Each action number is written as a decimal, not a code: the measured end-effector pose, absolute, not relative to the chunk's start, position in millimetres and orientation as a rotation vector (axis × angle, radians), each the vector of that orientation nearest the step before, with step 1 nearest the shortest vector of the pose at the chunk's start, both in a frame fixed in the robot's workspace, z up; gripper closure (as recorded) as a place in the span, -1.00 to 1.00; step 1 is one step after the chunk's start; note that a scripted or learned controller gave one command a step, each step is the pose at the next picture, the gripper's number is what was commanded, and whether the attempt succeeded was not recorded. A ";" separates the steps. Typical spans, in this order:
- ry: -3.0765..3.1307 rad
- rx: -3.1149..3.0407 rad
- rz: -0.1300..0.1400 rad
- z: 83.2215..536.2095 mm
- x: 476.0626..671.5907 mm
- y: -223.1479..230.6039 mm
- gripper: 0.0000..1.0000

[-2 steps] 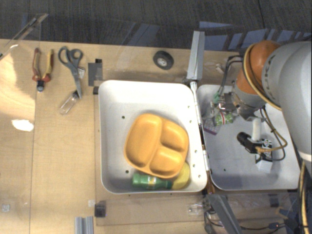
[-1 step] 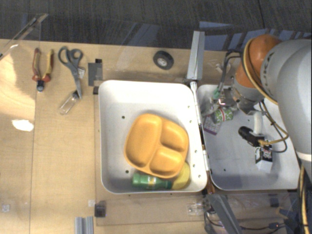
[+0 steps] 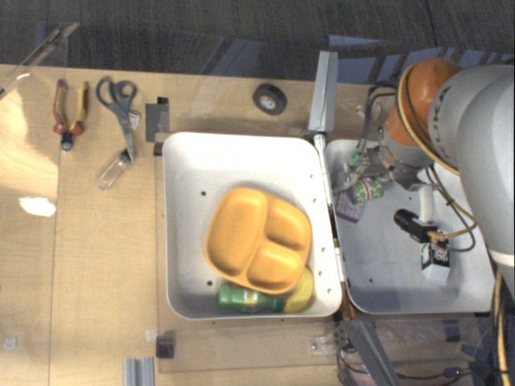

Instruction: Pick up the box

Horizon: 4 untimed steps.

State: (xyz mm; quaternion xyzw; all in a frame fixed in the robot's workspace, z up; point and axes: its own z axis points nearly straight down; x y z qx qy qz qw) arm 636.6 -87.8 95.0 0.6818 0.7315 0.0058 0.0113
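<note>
A yellow-orange divided plate (image 3: 259, 240) lay in the white left bin (image 3: 193, 167), over a green can (image 3: 245, 298) and a yellow fruit (image 3: 302, 293). The tabletop (image 3: 80, 280) was pale wood. The scissors (image 3: 119, 107) were grey; the pliers (image 3: 69, 111) had red handles. The tape roll (image 3: 269, 98) was black.

One fixed camera above bench (image 3: 80, 280), looking down aslant on both bins (image 3: 185, 215).
</note>
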 end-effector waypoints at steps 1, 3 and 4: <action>2.358 2.047 0.029 95.6 631.3 -95.3 -1.00; 2.467 1.934 0.005 123.7 615.4 -132.5 -1.00; 2.418 1.966 0.023 95.9 606.3 -91.2 -1.00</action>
